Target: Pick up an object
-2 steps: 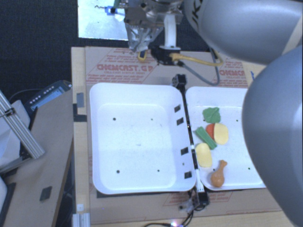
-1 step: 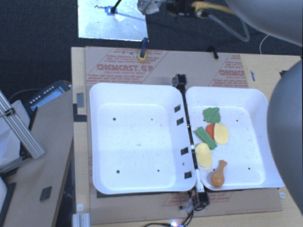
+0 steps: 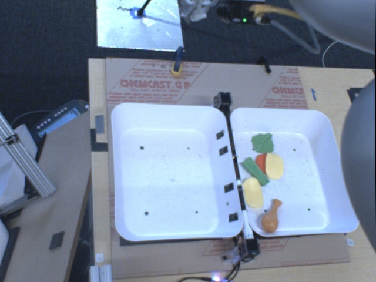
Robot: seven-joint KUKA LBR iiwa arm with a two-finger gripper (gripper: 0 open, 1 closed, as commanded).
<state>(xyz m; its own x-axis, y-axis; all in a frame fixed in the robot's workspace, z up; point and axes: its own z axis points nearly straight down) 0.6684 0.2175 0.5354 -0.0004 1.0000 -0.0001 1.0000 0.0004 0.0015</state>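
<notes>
The right bin (image 3: pixel 329 157) holds several toy foods near its left wall. A green leafy piece (image 3: pixel 262 141) lies farthest back. Below it a red piece (image 3: pixel 260 160) touches a yellow oval (image 3: pixel 275 167), and a long green piece (image 3: pixel 255 171) lies against them. A pale yellow piece (image 3: pixel 253 192) sits closer to the front, and a brown drumstick (image 3: pixel 271 215) is nearest the front edge. My gripper (image 3: pixel 197 2) hangs high beyond the bench's far edge, well away from both bins, with nothing seen in it.
The left bin (image 3: pixel 170 169) sits beside the right one, joined by a black divider strip (image 3: pixel 230 169). A shiny metal plate (image 3: pixel 139 14) lies on the floor at the back left. The grey arm (image 3: pixel 335 7) crosses the top right; cables (image 3: pixel 282 13) trail there.
</notes>
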